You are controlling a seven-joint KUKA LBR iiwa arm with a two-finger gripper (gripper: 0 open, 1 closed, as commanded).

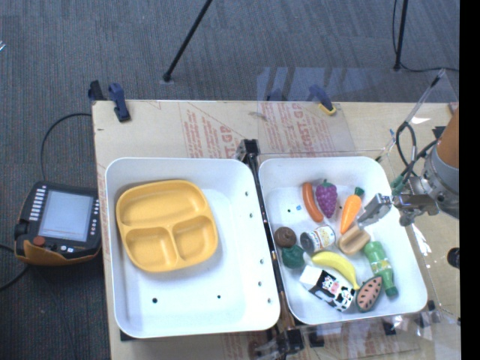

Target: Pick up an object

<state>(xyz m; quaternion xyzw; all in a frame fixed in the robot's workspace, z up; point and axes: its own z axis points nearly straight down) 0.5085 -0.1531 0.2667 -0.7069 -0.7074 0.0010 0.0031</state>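
At the near edge of the right-hand shallow white bin (420,276), a black-and-white patterned carton (334,289) is seen lying beside a reddish-brown oval toy with dark seeds (368,292). Just behind these, a yellow plastic banana (334,263) and a green plastic bottle with a pale label (379,261) are found, with a dark green rounded toy (293,257) to the banana's left. Further back, a small labelled tin can (319,238) is set between a brown doughnut-shaped toy (285,236) and a tan bread-like piece (353,240). Toward the far side of that bin, an orange-red sausage (311,201), a bunch of purple plastic grapes (326,197) and an orange plastic carrot with a green top (350,211) are laid close together. The two-finger gripper (373,211) is positioned just right of the carrot and above the bread-like piece; whether anything is gripped cannot be told. The left-hand shallow white bin (187,298) is occupied by a yellow three-compartment plastic plate (165,225). A grey and orange handheld control pendant (58,223) is seen on the carpet to the left of the bench.
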